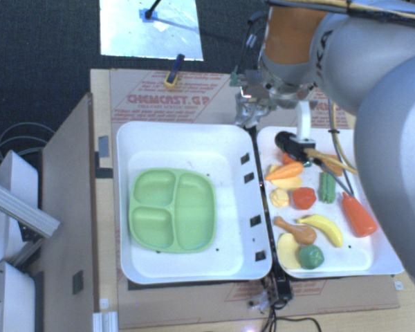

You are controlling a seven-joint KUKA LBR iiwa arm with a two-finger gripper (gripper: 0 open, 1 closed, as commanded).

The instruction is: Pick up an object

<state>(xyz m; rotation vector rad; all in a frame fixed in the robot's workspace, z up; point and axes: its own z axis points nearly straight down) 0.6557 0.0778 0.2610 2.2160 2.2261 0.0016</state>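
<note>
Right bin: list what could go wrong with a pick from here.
1. The toy foods lie crowded in the right bin: the drumstick touches the banana, so a grasp may nudge or catch both.
2. The gripper sits above the bins' divider, at the far rim; a straight descent might hit it rather than food.

camera: single fixed view | position: above the tabletop (104, 206) | facing: downward at a slant | range: wide enough to frame both white bins (194, 140) side by side | arm (373, 81) enters from frame right, large in the near foreground
</note>
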